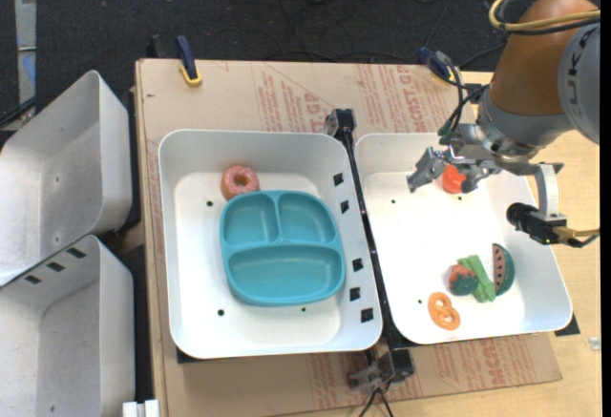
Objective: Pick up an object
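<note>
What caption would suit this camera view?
Gripper hovers at an orange-red object in the right bin.

The bins [382,329] look like smooth white plastic with a faint sheen. The teal tray [283,248] is glossy plastic. The tabletop [277,91] is matt, printed brown cardboard. The arm [544,52] has a shiny orange band.
</note>
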Available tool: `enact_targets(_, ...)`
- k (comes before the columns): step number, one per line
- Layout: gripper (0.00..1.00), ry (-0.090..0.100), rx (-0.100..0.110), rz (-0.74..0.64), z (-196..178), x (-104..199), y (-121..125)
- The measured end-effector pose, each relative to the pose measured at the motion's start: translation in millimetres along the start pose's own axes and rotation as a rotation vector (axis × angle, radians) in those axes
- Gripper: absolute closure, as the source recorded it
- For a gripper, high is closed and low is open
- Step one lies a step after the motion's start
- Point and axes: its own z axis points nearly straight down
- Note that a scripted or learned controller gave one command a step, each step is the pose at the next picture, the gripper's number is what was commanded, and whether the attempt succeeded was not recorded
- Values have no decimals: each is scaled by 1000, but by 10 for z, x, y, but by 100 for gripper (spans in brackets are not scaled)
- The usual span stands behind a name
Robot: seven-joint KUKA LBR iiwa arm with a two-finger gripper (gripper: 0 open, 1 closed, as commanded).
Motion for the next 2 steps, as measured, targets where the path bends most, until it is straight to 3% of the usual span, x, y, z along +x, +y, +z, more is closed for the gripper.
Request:
enact_targets(1,0,-2,-12,-2,-66,0,26)
enact_targets(2,0,-1,-9,0,402,65,-27)
